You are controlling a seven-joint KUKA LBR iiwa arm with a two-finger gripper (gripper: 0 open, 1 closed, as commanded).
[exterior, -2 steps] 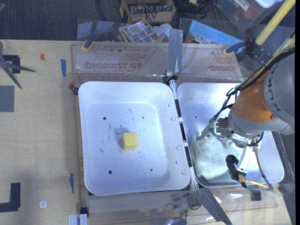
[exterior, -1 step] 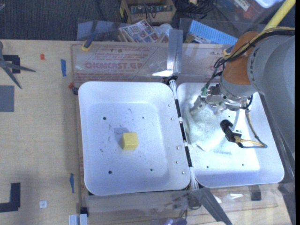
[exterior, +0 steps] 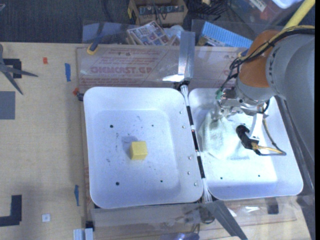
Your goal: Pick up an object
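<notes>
A small yellow block (exterior: 139, 150) lies near the middle of the left bin (exterior: 100, 104). The grey arm with its orange band (exterior: 256, 69) reaches in from the right over the right bin (exterior: 270, 181). My gripper (exterior: 216, 126) hangs low over that bin's left part, close to the divider, and looks pale and blurred against the white floor. I see nothing between its tips that I can make out. The block is well to the left of the gripper, in the other bin.
A black connector with a yellow cable (exterior: 250, 140) dangles from the wrist over the right bin. A metal rail (exterior: 194, 139) divides the bins. Behind them lie a clear plastic sheet (exterior: 130, 66) and clutter. Bare wooden bench (exterior: 35, 149) extends to the left.
</notes>
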